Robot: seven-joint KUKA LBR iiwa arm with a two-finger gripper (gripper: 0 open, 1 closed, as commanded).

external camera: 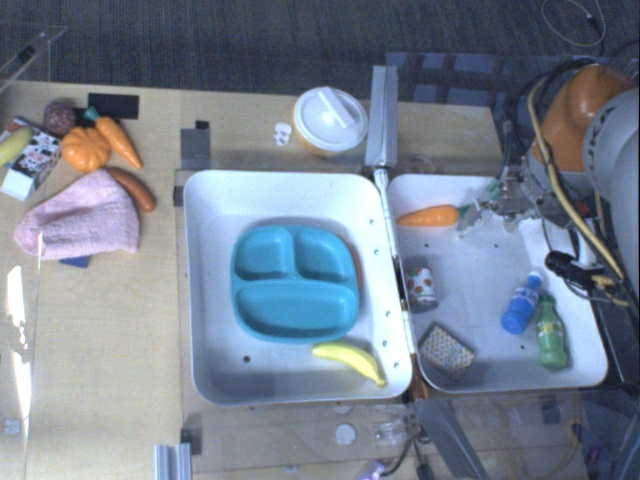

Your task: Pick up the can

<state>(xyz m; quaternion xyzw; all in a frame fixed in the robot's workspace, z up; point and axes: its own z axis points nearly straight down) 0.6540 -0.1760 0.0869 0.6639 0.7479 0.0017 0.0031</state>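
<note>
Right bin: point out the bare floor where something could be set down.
Right bin: bare floor in the middle, bordered by carrot, can, blue bottle. Crowded: front, with sponge and green bottle; back right, under the hand.

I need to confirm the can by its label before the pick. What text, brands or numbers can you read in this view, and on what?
None can be read.
can: dark and red patterning, too blurred to read.
blue bottle: no legible label.
green bottle: label blurred.
small printed box left of the bins: print too small.

The can (422, 287) stands in the right bin (480, 268), tool (478, 215) near the carrot (428, 217).
</note>
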